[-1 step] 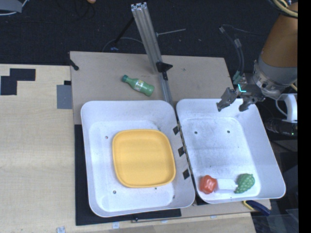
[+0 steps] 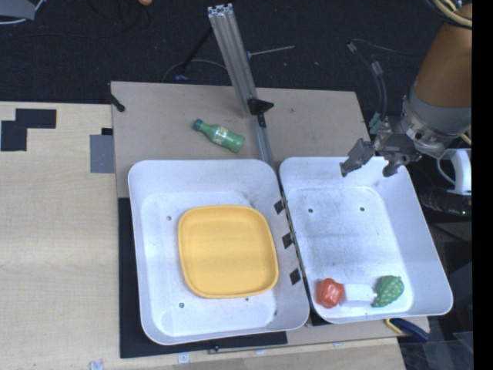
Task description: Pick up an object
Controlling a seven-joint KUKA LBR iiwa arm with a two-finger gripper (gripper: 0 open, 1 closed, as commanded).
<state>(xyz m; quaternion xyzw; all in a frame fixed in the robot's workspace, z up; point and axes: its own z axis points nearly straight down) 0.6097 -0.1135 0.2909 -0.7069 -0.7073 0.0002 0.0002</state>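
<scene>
Yellow plate (left bin), green bottle

Fixed overhead camera, slanted down on bins

No text or label can be read.

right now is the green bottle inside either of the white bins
No, the green bottle lies on its side on the tan board behind the left bin, outside both bins.
</scene>
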